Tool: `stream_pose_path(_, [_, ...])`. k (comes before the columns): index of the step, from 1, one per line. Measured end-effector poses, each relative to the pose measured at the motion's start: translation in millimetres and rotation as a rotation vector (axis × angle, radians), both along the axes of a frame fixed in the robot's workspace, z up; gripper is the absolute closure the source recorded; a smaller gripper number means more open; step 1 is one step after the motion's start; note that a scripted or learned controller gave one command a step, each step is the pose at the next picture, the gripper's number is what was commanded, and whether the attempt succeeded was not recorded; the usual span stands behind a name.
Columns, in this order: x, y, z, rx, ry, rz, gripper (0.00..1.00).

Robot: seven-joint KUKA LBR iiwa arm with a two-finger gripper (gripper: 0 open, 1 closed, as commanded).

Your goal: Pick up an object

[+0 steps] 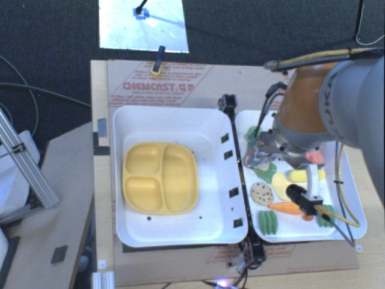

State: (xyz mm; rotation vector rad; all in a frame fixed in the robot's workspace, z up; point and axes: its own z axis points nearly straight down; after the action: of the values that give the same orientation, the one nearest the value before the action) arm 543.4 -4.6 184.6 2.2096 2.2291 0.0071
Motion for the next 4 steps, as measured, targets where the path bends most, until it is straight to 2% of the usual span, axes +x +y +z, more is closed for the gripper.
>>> stream_pose_path(1, [-58, 69, -1, 0.002, 0.009, 0.001, 1.00])
stream_pose_path(2, [-55, 65, 10, 0.000, 0.004, -0.002, 1.00])
stream_pose_path(3, [-57, 118, -102, -0.001, 0.007, -0.004, 1.00])
stream_pose_path(4, [23, 169, 69, 0.006, -0.017, 0.002, 1.00])
